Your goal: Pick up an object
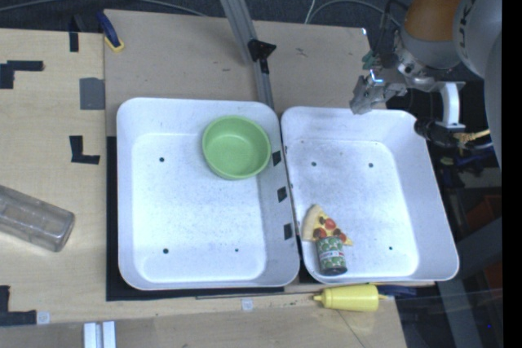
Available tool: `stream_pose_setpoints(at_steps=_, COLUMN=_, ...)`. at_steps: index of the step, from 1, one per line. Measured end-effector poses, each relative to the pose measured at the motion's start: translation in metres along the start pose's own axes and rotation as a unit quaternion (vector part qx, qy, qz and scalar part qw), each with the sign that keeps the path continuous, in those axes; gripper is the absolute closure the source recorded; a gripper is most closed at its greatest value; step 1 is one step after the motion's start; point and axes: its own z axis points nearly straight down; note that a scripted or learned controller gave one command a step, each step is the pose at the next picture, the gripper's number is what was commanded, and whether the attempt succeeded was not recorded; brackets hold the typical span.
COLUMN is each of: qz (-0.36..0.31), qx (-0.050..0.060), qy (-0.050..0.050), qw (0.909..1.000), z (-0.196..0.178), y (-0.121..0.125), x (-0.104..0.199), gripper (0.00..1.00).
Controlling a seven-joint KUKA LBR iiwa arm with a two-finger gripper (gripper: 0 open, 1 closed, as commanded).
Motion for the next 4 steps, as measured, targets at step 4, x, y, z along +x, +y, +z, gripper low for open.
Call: stream_pose_setpoints(at_steps=4, qz=-0.002, qx=0.004, qy=0.001, qw=1.0, z=-0.027, y=-0.016, x=0.164, gripper=1.0)
